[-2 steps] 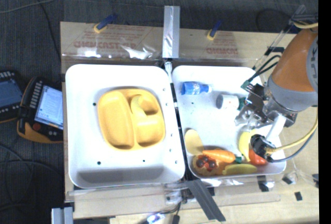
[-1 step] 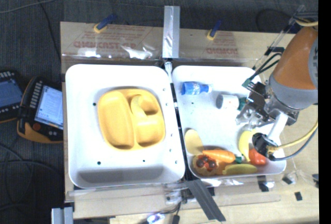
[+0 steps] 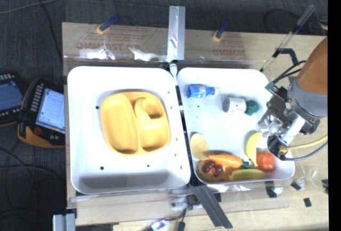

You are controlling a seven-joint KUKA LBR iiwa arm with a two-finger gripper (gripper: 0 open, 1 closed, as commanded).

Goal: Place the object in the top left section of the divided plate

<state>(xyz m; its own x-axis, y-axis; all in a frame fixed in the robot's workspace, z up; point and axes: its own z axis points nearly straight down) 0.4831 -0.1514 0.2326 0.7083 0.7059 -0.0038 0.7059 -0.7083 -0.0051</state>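
**Desk:** Where is the yellow divided plastic plate (image 3: 120, 123)?

**Photographer:** It lies flat in the middle of the left shallow white bin (image 3: 85, 134). One long section runs down its left side and two smaller ones sit on its right.

**Desk:** And the tool (image 3: 270, 129)?

**Photographer:** It hangs over the right edge of the right shallow white bin (image 3: 224, 128), on the grey arm with an orange band (image 3: 309, 99) that reaches in from the right. From this angle I cannot tell whether it is open or closed. Just beside it lie a curved yellow banana-shaped piece (image 3: 253, 144) and a red tomato-shaped piece (image 3: 265, 161).

**Desk:** What else is in that bin?

**Photographer:** An orange carrot-shaped piece (image 3: 226, 160), a dark red berry cluster (image 3: 212, 169), a pale yellow rounded slice (image 3: 199, 145) and a long yellow piece (image 3: 248, 175) crowd the near wall. A small blue bottle (image 3: 200, 90) lies toward the far left corner. A white cylinder with a green end (image 3: 240, 105) lies on its side, well apart from the bottle.

**Desk:** And the setting?

**Photographer:** The two bins stand side by side on a pale brown counter (image 3: 133, 32).
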